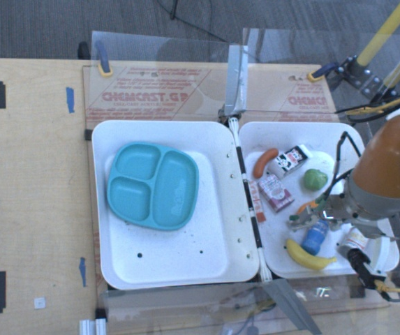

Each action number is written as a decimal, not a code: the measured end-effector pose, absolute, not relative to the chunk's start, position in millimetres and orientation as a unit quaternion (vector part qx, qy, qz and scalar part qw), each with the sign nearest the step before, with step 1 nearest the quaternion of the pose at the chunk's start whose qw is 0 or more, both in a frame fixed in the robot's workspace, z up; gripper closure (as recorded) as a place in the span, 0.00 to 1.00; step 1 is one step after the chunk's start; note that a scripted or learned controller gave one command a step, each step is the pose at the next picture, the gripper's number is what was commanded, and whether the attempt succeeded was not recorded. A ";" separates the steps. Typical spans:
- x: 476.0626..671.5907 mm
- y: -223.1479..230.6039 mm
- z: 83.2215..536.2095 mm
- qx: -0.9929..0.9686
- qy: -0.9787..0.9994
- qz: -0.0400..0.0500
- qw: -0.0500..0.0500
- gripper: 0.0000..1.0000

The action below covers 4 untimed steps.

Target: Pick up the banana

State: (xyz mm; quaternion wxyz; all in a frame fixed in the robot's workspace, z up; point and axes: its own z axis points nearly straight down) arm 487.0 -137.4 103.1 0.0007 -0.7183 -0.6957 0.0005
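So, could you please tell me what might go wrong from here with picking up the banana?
The banana lies close to the right bin's front wall, so the claw may hit the rim. A blue bottle touches the banana and could be nudged or grabbed instead. The claw sits above the bottle, not over the banana.

Table (25, 208) is showing pale wood grain, matt. Both bins (179, 257) are looking like smooth white plastic, slight sheen. Blue tray (154, 185) is reading as matt moulded plastic. Banana (308, 255) is looking smooth, waxy yellow. Green ball (315, 179) is looking smooth. Carton (290, 160) is showing printed paper. Arm's orange band (389, 162) is catching light, glossy. Clear panels (165, 51) behind are looking like glossy plastic sheet.
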 end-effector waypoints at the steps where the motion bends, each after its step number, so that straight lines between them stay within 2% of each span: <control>1: 480.9 -108.6 88.4 -0.655 -0.755 -0.001 -0.005 0.00; 2: 643.1 -141.3 87.2 -0.648 -0.761 0.000 -0.002 0.00; 3: 582.6 -161.0 120.6 -0.567 -0.824 0.000 0.000 0.00; 4: 527.8 -177.0 88.3 -0.472 -0.882 -0.001 -0.004 0.00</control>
